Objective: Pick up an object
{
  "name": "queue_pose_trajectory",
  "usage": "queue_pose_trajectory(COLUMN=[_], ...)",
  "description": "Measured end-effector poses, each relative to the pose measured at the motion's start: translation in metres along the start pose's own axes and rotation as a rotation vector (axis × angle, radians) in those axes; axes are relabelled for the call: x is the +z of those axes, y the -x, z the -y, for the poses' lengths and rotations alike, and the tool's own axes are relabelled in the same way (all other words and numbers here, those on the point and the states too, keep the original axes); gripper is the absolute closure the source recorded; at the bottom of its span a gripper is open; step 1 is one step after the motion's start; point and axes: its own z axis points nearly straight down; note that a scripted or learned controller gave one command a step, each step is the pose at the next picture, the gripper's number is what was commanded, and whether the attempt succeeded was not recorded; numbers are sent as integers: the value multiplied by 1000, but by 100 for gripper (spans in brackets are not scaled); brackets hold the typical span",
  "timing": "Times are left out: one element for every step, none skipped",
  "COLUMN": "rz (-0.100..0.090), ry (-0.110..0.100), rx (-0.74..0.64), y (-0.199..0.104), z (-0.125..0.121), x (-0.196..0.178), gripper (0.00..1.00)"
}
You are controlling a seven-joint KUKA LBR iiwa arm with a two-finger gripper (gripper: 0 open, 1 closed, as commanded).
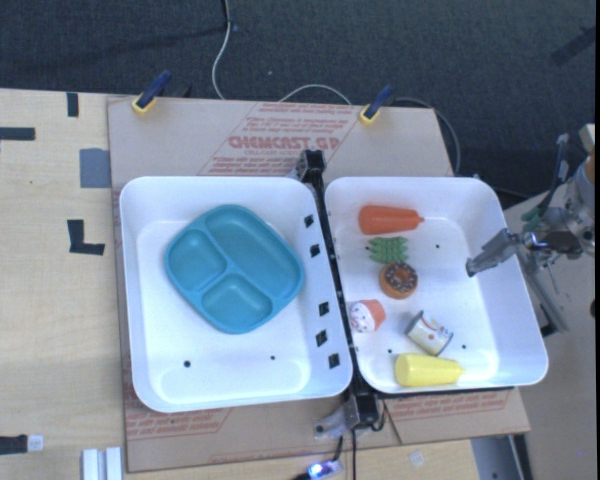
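Note:
The right bin (480,313) holds several small items. An orange carrot (390,218) lies at its far side with a green leafy piece (387,249) just below it. Toward the front come a round brown donut-like piece (398,280), a small orange and white cup (365,316), a small tipped can (429,333) and a yellow lump (427,370) at the near wall. My gripper (487,254) reaches in over this bin's right rim, well right of the donut piece and apart from every item. Nothing shows in it.
The left bin (145,268) holds a blue divided plate (234,266). A black divider strip (325,278) runs between the bins. Both bins rest on a cardboard sheet (270,138) held by yellow and blue clamps (151,90) at the back.

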Motion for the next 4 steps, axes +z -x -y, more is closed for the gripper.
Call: queue_pose_trajectory(rz=[-1, -2, -1, 1], ry=[-4, -6, -2, 3], rx=[1, 1, 2, 0], y=[3, 0, 0, 0], z=[2, 4, 5, 3], x=[44, 109, 150, 138], gripper=[0, 0, 0, 100])
